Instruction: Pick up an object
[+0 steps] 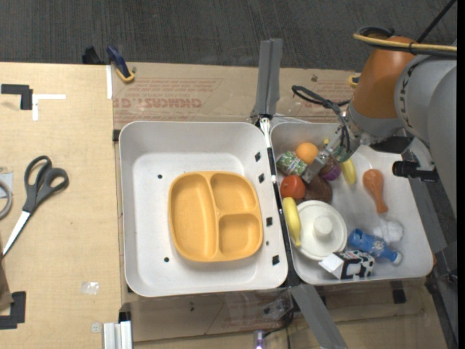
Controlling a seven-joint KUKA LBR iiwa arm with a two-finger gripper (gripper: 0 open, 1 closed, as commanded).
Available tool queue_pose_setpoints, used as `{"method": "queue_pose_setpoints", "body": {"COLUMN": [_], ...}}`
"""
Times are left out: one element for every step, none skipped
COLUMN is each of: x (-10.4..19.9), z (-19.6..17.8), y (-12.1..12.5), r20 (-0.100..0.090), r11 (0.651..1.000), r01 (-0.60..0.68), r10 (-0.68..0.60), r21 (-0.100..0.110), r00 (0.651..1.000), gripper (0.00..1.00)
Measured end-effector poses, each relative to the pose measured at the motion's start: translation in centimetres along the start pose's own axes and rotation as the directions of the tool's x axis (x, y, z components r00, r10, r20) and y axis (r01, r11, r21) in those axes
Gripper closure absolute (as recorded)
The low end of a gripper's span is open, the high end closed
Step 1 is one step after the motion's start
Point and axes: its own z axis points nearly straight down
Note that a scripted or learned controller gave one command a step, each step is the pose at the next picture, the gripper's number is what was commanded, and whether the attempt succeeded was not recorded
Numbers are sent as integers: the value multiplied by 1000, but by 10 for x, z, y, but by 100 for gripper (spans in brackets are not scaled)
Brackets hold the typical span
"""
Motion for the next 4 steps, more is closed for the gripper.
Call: {"method": "queue_pose_setpoints", "body": {"x": [-1,48,-30,-42], "z": [-12,-132,-166,0], "y": [1,36,-49,-94], "r20": [6,0,1,1], "r11": [1000,998,995,972], "r01": [4,-64,97,236], "r10": [-4,64,-97,-236], "r21": [-1,1,1,-1], "r00": [1000,998,995,972], "gripper": [100,100,100,100]}}
